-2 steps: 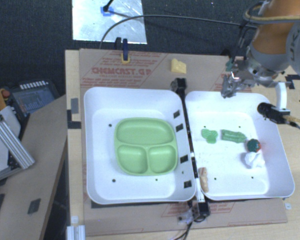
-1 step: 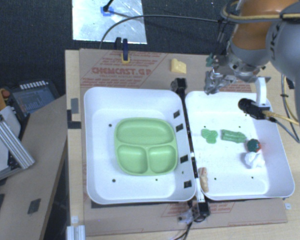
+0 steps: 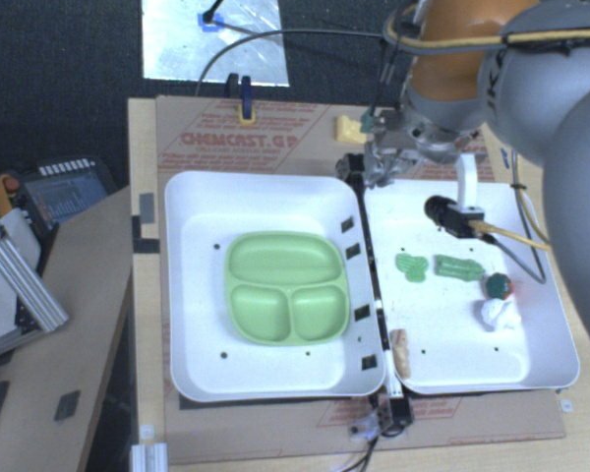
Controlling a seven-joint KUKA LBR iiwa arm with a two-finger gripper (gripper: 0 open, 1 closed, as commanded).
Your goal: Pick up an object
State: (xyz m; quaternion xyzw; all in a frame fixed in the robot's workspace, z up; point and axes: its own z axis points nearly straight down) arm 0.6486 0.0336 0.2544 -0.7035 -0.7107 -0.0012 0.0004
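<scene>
I see the tool [image 3: 382, 165] above the far edge of the right bin [image 3: 541, 362], near the divider; I cannot tell its opening or whether it has anything. In that bin lie two green pieces [image 3: 442, 266], a small green-red object [image 3: 498, 285] and a white lump [image 3: 498, 313]. A green divided tray [image 3: 283, 287] sits in the left bin [image 3: 192, 264].

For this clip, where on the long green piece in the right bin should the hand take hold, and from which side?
Probably across the middle of the long green piece, from above. It lies flat with its length running left-right in the right bin, so its narrow width suits the fingers. The small green piece sits close at its left end.
</scene>
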